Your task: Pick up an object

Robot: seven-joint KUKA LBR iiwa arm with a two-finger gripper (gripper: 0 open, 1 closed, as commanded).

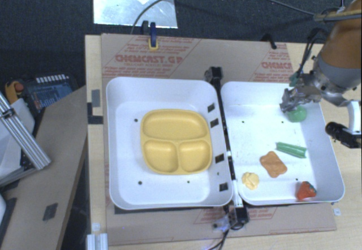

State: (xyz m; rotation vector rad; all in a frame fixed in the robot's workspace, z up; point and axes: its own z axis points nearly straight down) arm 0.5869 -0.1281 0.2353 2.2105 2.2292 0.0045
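On the desk (96, 147) the left bin (121, 130) holds a yellow tray (175, 140) with three compartments, lying near the bin's middle. Behind both bins a cardboard sheet (186, 54) reads "CHEMCAST GP" in red, twice. The right bin (249, 130) carries, toward its near edge, a pale yellow piece (250, 180), an orange piece (273, 164), a green stick (291, 150) lying slantwise with its long axis running left-far to right-near, and a red piece (306, 190) in the near right corner. By the far right corner the hand (294, 102) hangs directly over a round green lump (297, 113), which sits just under its tip. Whether the hand is open or closed cannot be told.
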